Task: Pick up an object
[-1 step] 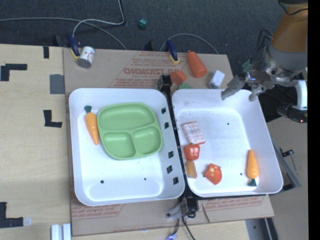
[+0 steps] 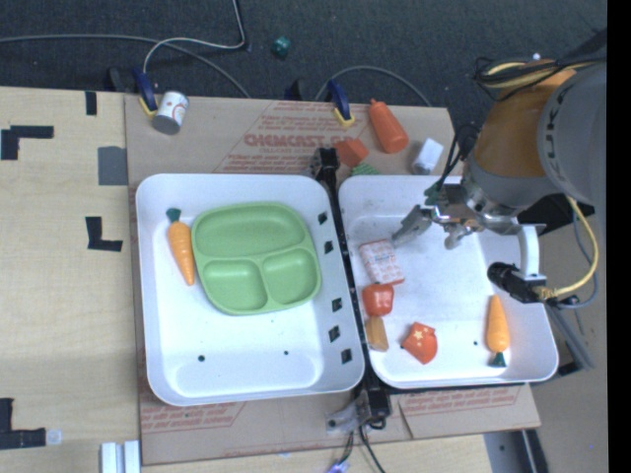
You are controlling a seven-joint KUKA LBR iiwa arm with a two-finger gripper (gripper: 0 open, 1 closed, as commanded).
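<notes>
1. The two-finger metal end effector (image 2: 437,227) hangs above the upper part of the right shallow white bin (image 2: 523,368); its fingers look spread apart, gripping nothing.
2. Candidates lie below and left of it: a small pale pink wrapped packet (image 2: 379,261), nearest; a red block-shaped toy (image 2: 378,299) just beneath; a red tomato-like toy (image 2: 420,342); an orange plastic carrot (image 2: 497,325) by the right wall.
3. I would choose the packet; centre over it, descend straight, then close.
</notes>
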